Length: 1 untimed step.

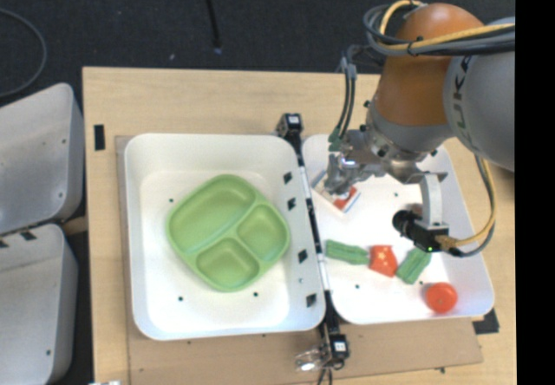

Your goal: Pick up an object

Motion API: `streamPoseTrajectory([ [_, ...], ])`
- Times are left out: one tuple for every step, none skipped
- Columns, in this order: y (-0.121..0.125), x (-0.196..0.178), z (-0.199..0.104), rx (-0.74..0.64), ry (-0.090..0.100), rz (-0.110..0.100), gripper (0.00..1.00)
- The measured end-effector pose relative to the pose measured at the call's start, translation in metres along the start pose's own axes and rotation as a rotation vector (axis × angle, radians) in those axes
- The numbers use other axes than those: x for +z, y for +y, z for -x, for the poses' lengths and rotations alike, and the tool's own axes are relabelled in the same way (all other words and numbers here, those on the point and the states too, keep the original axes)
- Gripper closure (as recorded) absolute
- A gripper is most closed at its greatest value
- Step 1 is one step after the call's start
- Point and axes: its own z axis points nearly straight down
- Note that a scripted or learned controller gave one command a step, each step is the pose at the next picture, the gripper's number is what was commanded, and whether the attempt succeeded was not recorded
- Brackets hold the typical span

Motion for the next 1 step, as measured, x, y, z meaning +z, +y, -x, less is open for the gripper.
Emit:
streamPoseTrajectory([
  [0.0113,-0.0005,-0.0501,0.001,-0.001,0.001,1.00],
])
